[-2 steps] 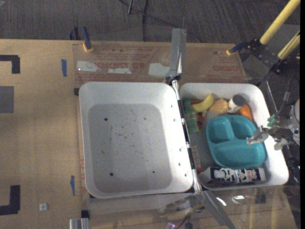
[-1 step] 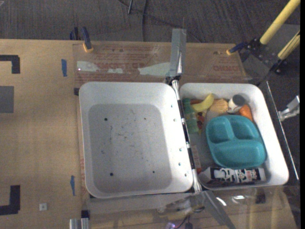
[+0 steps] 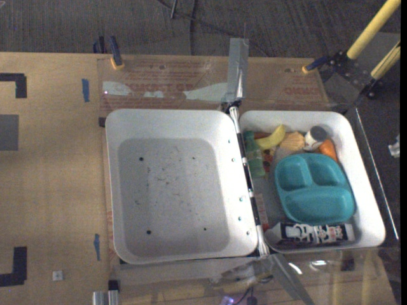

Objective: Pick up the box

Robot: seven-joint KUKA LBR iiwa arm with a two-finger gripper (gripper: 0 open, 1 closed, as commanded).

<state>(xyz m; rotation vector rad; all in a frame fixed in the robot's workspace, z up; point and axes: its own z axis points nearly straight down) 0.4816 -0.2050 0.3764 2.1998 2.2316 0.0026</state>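
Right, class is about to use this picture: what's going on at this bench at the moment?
Nothing is being handled at this moment. Two shallow white bins sit side by side on the bench. The right bin holds a teal divided plate, a banana, some other small items, and a long dark box lying along its near edge. The box has not been picked up. The left bin shows only specks on its floor.

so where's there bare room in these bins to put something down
The left bin has its whole floor bare, wall to wall. The right bin is crowded: the teal divided plate fills the middle, the box lies along the near wall, and a banana and other small items pack the far corner.
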